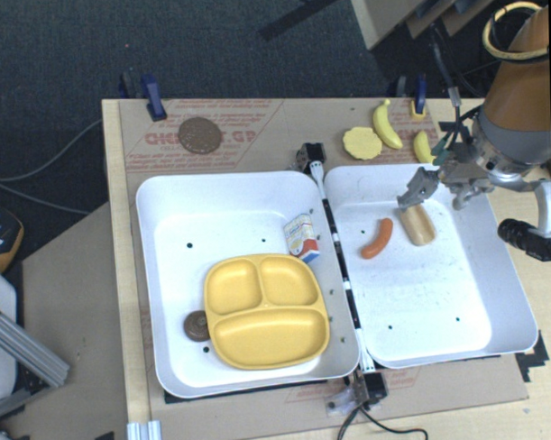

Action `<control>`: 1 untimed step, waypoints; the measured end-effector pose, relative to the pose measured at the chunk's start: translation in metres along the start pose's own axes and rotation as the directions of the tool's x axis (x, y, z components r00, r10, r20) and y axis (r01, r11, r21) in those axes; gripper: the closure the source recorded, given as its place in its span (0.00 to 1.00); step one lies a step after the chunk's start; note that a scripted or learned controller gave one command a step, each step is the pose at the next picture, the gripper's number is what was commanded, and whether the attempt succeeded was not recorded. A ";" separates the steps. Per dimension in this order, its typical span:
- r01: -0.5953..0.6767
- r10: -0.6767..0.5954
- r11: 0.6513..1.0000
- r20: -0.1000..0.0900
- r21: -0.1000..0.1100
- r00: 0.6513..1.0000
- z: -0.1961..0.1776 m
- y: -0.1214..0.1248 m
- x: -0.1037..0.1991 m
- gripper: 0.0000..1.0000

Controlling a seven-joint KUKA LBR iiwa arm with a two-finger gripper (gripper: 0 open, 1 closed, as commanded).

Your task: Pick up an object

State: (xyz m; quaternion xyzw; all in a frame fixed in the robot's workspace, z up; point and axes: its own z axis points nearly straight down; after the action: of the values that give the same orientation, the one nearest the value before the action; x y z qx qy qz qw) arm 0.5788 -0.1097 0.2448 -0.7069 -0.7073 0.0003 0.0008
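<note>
In the right bin lie a red sausage and a tan bread roll, side by side near the far wall. My gripper hangs just beyond the roll, at the bin's far right. Its fingers are spread open, one tip toward the roll's left end, with nothing between them. The left bin holds a small milk carton against its right wall, a yellow divided plate and a brown round cookie beside the plate.
Behind the bins on the cardboard lie a brown disc, a yellow wavy piece and two bananas. A black clamp sits where the bins meet. The arm's wrist stands over the right bin's far corner.
</note>
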 end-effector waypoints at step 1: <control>0.000 0.000 1.000 -0.001 0.010 1.000 0.133 0.038 -0.014 0.00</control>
State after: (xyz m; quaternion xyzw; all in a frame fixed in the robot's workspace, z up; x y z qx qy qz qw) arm 0.6164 -0.1234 0.1115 -0.7070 -0.7072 0.0035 0.0047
